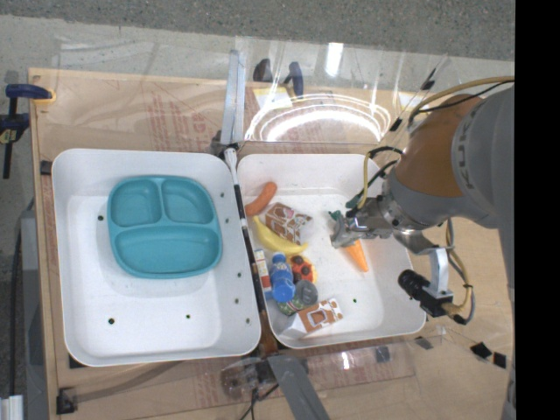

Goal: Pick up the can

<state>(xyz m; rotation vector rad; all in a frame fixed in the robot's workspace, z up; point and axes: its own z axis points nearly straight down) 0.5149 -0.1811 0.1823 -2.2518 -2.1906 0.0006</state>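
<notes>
One small dark can [305, 294] lies tipped among the right bin's [385, 318] toys

The bench [131, 112] is a pale wooden board with faint red print on it. Two shallow white bins rest directly on it, side by side and touching along their inner edges: the left bin [87, 322] and the right bin [385, 309]. A blue clamp [16, 112] grips the bench's far left edge. Clear plastic sheeting [350, 77] stands along the far side.
</notes>
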